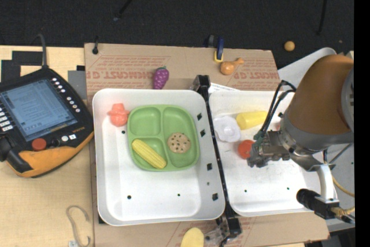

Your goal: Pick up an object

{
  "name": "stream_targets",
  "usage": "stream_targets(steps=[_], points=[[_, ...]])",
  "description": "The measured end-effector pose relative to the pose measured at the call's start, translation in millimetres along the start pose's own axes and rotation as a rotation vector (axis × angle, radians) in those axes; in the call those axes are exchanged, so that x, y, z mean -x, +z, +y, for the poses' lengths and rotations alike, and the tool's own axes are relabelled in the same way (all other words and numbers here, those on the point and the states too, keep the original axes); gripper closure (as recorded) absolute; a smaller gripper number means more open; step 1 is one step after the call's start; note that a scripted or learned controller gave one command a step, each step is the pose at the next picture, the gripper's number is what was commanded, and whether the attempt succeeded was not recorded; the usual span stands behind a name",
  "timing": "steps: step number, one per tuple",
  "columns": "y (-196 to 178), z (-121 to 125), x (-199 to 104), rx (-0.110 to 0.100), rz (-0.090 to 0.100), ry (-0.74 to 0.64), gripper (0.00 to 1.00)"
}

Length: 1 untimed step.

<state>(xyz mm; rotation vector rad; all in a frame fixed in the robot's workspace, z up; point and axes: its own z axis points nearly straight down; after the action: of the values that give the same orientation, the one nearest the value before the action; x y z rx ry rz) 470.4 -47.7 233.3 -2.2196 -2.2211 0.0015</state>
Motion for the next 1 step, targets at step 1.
stream_targets(steps=[1], points=[[11.1, 11.7, -8.9, -0.001, 0.000, 0.002, 1.00]])
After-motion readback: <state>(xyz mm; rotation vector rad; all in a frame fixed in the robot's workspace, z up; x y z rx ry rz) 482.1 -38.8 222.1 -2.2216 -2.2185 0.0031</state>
